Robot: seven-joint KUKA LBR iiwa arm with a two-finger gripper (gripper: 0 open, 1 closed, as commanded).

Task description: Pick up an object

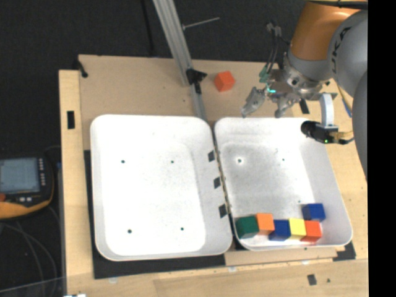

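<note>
Several small cubes line the near wall of the right bin [278, 166]: green [246, 226], orange [265, 221], blue [280, 229], yellow [297, 228] and red-orange [312, 229], with a second blue cube [314, 211] just behind them. Another orange cube [224, 81] lies on the bench beyond the bins. My gripper [267, 106] hangs over the far rim of the right bin, open, with nothing between its fingers. It is far from the row of cubes.
The left bin [148, 184] sits beside the right one. A slanted metal post [176, 36] rises from the bench behind the gap between the bins. A handheld device [21, 181] lies off the bench at the left.
</note>
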